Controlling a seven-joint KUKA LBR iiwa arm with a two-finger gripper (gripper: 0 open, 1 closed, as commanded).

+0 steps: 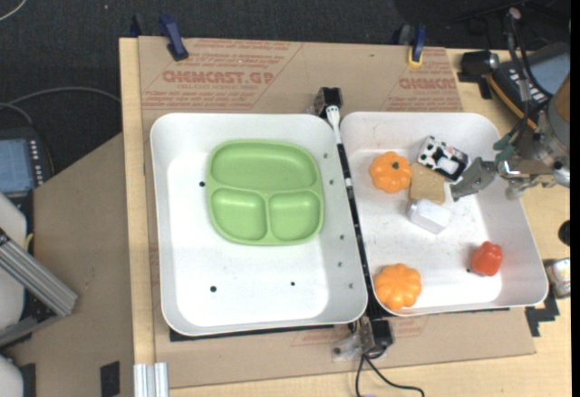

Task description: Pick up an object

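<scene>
My end effector [473,176] comes in from the right side and hangs over the right bin [517,295], near its upper right part. Whether it is spread or pressed together I cannot tell from this slanted look, because the grey metal parts run into each other there. Nothing visible sits between its tips.

The things I could pick all lie in this right bin. Closest is a small cluster just to the left of my end effector: a black-and-white patterned toy [441,157], a tan block [428,189] directly below it, and a pale white block [430,216] touching the tan one on its lower side. These three are crowded together, so I judge that closing on one may push its neighbour.

A little farther left is a small orange pumpkin [391,171], standing apart from the cluster. A second orange pumpkin [398,285] rests at the bin's near edge, well apart from me, and a red pepper [487,259] lies below my end effector, toward the near right corner.

So the deciding relation is this: the nearest target lies to my left and slightly down, almost touching my tip. The tan block's long side seems to run nearly across the picture, but it is too small to be sure. The left bin [181,277] holds a green divided plate [265,191], far from me.
</scene>
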